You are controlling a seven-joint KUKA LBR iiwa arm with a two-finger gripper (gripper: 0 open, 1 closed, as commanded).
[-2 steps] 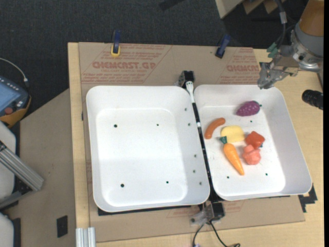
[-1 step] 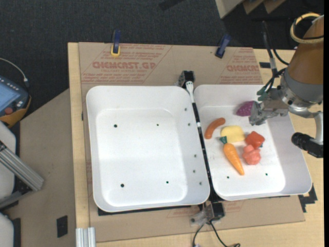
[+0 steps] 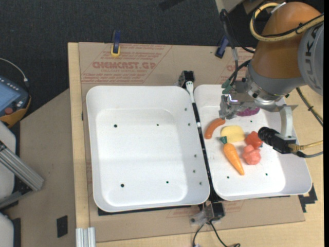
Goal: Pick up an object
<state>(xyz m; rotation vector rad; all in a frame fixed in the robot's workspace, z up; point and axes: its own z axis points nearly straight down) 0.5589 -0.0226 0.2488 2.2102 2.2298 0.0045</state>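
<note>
- The carrot [image 3: 234, 158] lies in the right bin [image 3: 288, 181], near the tool [image 3: 229, 109].
- It looks light, stiff, smooth plastic; gripping across its thick middle seems best.
- I cannot tell the tool's state.

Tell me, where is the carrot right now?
The carrot lies in the right bin, near that bin's middle. It sits just below the yellow piece and left of the red pieces.
</note>
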